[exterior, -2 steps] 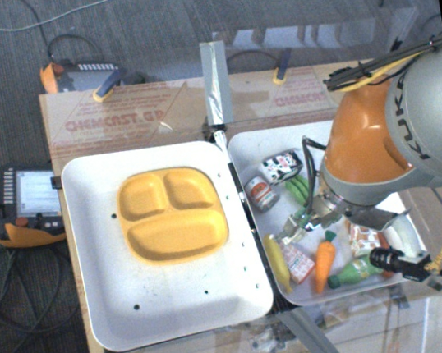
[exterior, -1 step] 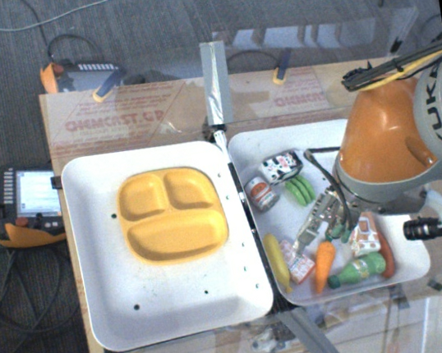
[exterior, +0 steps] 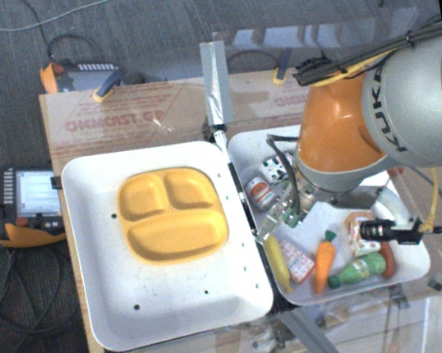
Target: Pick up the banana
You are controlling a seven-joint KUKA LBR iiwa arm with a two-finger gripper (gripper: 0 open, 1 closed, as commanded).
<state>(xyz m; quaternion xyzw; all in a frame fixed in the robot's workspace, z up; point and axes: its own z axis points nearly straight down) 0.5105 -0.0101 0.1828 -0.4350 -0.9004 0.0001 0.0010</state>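
The banana point(exterior: 277, 260) is a small yellow fruit lying lengthwise along the left wall of the right bin point(exterior: 419, 269), near its front corner. My gripper point(exterior: 282, 214) hangs low over the right bin, just behind the banana's far end and slightly to its right. I see nothing of the banana held in it. The grey and orange arm covers much of the bin's back and right side.
Beside the banana lie a red packet point(exterior: 300, 264), a carrot point(exterior: 325, 264), a green bottle point(exterior: 358, 270) and a small can point(exterior: 258, 192). A die point(exterior: 274, 170) sits further back. The left bin point(exterior: 102, 315) holds a yellow divided tray point(exterior: 173, 214).
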